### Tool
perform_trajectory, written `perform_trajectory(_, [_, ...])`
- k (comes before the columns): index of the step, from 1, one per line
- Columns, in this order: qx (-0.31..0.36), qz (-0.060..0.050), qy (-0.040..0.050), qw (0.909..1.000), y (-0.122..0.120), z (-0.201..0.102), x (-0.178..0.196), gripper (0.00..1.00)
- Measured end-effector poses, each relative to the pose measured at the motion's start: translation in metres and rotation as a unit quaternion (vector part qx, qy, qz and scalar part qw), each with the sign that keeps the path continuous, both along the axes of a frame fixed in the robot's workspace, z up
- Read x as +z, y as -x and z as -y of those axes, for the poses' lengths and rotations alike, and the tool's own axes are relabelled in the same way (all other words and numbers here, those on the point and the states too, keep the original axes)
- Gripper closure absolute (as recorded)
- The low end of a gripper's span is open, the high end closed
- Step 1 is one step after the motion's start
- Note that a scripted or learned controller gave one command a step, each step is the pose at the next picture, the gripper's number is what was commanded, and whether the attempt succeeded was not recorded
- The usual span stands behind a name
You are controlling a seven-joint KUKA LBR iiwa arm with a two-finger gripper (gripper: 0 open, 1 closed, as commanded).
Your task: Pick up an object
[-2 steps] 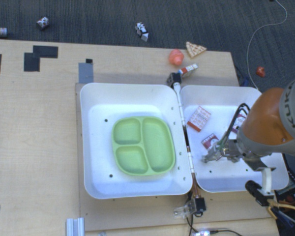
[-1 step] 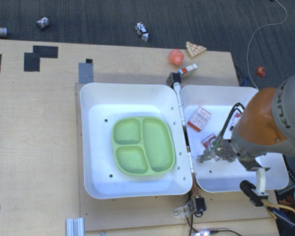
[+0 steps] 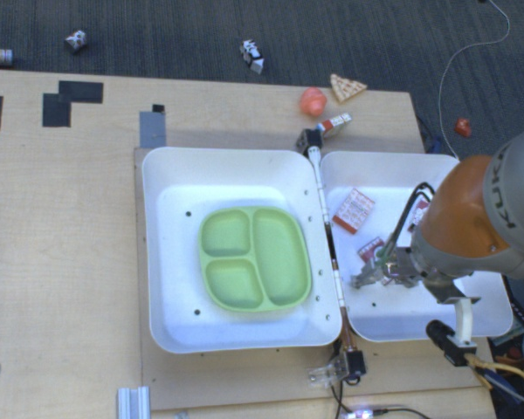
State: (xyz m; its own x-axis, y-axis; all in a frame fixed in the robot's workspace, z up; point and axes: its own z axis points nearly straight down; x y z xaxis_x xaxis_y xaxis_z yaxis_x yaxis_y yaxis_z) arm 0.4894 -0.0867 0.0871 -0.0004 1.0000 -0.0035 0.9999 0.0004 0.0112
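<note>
The arm reaches from the right into the right bin [image 3: 498,317]. Its gripper [image 3: 367,278] sits low near the bin's left wall, just beside a small red packet [image 3: 370,250]; a larger packet [image 3: 353,209] lies farther back. Finger spacing: cannot tell. Judged step: approach. Next: close squarely on the packet, then lift.

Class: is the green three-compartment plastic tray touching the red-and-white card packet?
Apart. The camera view shows the green tray in the left bin, the red-and-white packet in the right bin.
</note>
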Motion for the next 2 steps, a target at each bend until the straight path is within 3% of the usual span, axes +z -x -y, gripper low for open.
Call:
perform_trajectory(1, [0.001, 0.003, -0.0002, 1.0000, -0.0020, -0.0007, 0.0113, 1.00])
perform_trajectory(2, [0.001, 0.003, -0.0002, 1.0000, -0.0019, -0.0007, 0.0113, 0.00])
